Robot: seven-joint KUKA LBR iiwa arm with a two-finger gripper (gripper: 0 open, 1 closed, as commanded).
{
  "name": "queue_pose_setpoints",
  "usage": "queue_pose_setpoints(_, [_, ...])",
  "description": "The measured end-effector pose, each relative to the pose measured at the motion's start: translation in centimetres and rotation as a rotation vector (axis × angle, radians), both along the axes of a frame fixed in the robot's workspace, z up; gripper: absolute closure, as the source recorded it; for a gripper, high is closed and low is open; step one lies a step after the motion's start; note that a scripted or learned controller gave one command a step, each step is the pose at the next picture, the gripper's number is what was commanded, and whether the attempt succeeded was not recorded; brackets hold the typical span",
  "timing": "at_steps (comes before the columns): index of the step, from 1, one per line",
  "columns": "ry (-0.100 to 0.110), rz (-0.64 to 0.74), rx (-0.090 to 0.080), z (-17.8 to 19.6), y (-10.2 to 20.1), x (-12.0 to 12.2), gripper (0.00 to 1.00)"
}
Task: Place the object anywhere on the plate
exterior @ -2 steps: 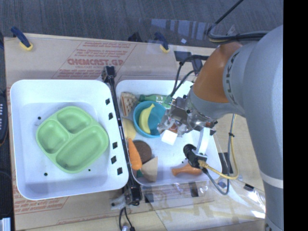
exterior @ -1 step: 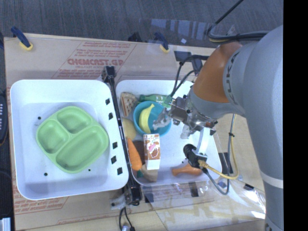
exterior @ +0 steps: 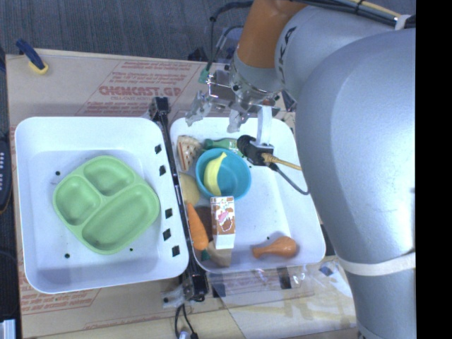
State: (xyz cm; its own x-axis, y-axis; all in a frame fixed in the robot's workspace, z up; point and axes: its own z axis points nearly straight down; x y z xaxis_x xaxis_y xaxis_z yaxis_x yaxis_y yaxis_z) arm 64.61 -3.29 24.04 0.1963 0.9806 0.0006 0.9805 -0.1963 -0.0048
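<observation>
Grey arm link is closest to the lens and fills the 3 o'clock side, with the orange band up at 12 o'clock. Tool hangs over the 12 o'clock rim of the right white bin. Its fingers are spread apart with nothing between them.

Light green three-compartment plastic plate lies flat in the middle of the left white bin, at 9 o'clock from the tool's bin.

All loose items sit in the right bin, and I can't tell which one is the target:
- round blue bowl sits just at 6 o'clock of the tool, with a yellow curved piece inside
- small green item touches the bowl's 12 o'clock side, too hidden to identify
- tan bread-like slice is at 10 o'clock of the bowl, against the bin's left wall
- white and brown carton stands upright at 6 o'clock of the bowl
- orange carrot lies just at 9 o'clock of the carton, along the left wall
- brown toy drumstick lies at 4 o'clock of the carton, apart from it

Both bins rest on a cardboard sheet with red print covering the table.
</observation>
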Motion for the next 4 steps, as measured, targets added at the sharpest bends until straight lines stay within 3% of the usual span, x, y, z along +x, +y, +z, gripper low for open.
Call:
queue_pose_setpoints(1, [0.009,0.014,-0.001,0.9,0.1,-0.1,1.00])
queue_pose_setpoints(2, [0.010,-0.242,-0.002,-2.1,9.9,-4.1,1.00])
queue_pose_setpoints(3, [0.008,-0.122,-0.002,-6.2,20.7,-2.9,1.00])
queue_pose_setpoints(4, [0.006,-0.125,-0.005,-6.1,20.4,-2.8,0.00])
